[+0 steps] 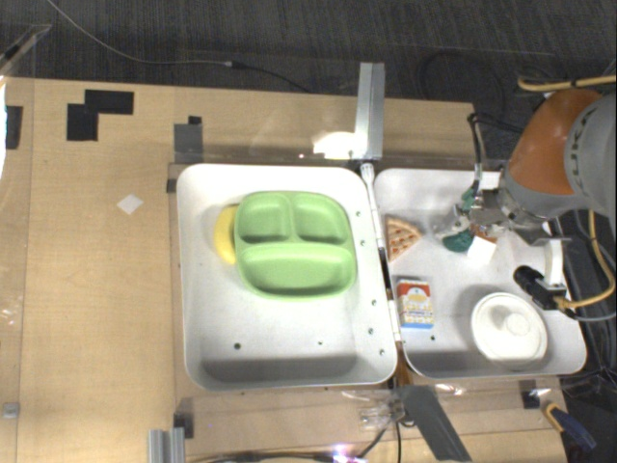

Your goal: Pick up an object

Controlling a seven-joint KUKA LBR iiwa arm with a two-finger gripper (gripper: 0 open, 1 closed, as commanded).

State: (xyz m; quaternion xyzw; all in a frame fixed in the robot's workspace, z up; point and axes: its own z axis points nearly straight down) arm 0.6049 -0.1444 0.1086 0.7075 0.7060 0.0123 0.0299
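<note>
Camera view: pincer (469,222) low in right white bin (424,186), over small teal object (459,241). Opening of pincer: cannot tell; grasp not confirmed. Pizza-slice-shaped toy (399,236) just left of it, small red-and-white carton (415,304) and round white lidded container (508,326) nearer front edge. Green compartment plastic tray (292,242) over yellow item (224,234) in left white bin (280,350).
Risk: teal object small, may slip out on lift; descent may nudge pizza toy; bin wall close to arm.
</note>
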